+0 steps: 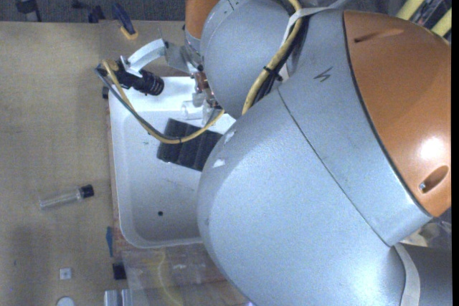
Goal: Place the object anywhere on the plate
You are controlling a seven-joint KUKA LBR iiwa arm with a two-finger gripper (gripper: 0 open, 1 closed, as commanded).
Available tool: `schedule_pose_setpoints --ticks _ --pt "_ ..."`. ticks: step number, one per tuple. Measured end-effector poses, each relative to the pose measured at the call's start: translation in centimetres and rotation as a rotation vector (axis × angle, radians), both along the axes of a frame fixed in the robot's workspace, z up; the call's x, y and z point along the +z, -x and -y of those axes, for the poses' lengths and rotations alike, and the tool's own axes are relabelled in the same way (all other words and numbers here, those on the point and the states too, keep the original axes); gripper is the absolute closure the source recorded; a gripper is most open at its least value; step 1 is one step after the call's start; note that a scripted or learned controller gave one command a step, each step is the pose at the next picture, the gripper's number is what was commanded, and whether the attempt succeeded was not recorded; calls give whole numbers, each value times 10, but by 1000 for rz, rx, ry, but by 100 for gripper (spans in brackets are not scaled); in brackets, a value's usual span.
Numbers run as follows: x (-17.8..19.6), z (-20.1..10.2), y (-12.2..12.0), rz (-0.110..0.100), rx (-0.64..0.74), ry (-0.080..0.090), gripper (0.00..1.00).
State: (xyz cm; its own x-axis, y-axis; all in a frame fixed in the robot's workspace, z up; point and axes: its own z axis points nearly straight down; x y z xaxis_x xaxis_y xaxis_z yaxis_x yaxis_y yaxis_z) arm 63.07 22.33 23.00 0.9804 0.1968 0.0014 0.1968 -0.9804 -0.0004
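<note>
Nothing legible, save perhaps a small zigzag mark on the arm

Grey arm over white bin, clear vial on bench

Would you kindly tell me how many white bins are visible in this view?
1. A white bin sits at centre-left on the bench, its right part covered by the arm. The arm blocks much of the view, so another may be hidden.

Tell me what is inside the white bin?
The white bin shows bare floor, a tiny dark speck and a flat black piece by the arm. The big grey arm covers the rest, so whatever lies there is hidden.
</note>
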Motion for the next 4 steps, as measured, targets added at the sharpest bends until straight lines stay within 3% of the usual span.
schedule_pose_setpoints --ticks 1,2,3,4 --pt "78 -2 -28 0 275 2 100" --pt "-114 1 4 -1 -2 1 100" --pt "-43 2 10 -6 398 1 100" --pt "-69 -3 -28 -5 815 1 100"
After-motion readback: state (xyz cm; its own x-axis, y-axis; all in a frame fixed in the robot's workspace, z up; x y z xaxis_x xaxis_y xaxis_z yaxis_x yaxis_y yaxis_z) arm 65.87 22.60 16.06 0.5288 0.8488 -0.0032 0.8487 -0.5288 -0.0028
